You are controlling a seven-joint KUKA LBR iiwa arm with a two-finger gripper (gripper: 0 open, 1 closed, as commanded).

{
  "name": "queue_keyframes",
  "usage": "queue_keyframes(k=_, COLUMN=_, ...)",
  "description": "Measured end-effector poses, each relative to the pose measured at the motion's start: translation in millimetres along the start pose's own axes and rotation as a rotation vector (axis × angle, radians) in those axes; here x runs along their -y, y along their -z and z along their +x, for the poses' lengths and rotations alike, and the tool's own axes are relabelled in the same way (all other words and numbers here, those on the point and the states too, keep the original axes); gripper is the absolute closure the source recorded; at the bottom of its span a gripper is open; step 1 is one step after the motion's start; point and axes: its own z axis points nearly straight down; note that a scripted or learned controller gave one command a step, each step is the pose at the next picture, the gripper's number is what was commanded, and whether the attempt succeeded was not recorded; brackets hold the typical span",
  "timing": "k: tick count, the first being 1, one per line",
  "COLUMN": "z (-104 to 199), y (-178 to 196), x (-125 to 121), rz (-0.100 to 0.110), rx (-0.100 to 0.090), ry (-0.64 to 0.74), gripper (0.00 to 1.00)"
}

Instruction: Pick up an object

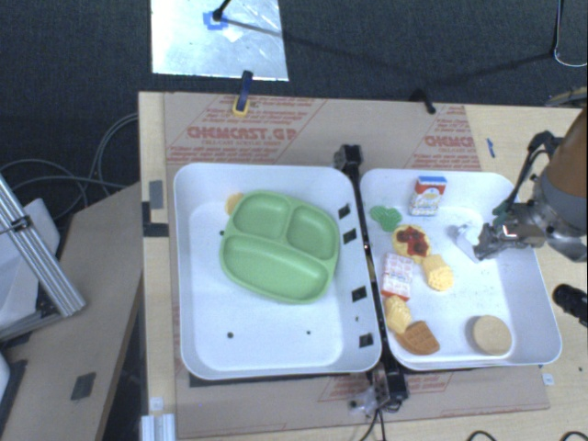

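Observation:
The right bin [528,292] holds several toy foods: a small milk carton [427,195] at the back, a green piece [386,217], a red and yellow piece [412,241], a yellow piece [437,273], a white and red packet [398,275], another yellow piece [397,313], a brown waffle-like piece [421,338] and a round tan cookie [490,333]. My gripper [484,241] hangs over the right part of this bin, right of the red and yellow piece, pointing down and left. Nothing shows between its fingers.
The left bin [197,274] holds a green divided plate [280,244] with a small yellow item [233,202] peeking from behind it. A black divider with clips [360,246] runs between the bins. A foil sheet [219,26] lies beyond the bench.

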Motion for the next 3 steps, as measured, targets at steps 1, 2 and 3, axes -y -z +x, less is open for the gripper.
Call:
queue_keyframes(k=1, z=54.9, y=-9.8, x=4.1, rz=0.003, rx=-0.003, ry=0.004, gripper=1.00)
queue_keyframes(k=2, z=110.9, y=-16.0, x=0.7, rz=0.003, rx=-0.004, ry=0.005, gripper=1.00)
queue_keyframes(k=3, z=166.3, y=-20.3, x=3.5, rz=0.004, rx=-0.004, ry=0.006, gripper=1.00)
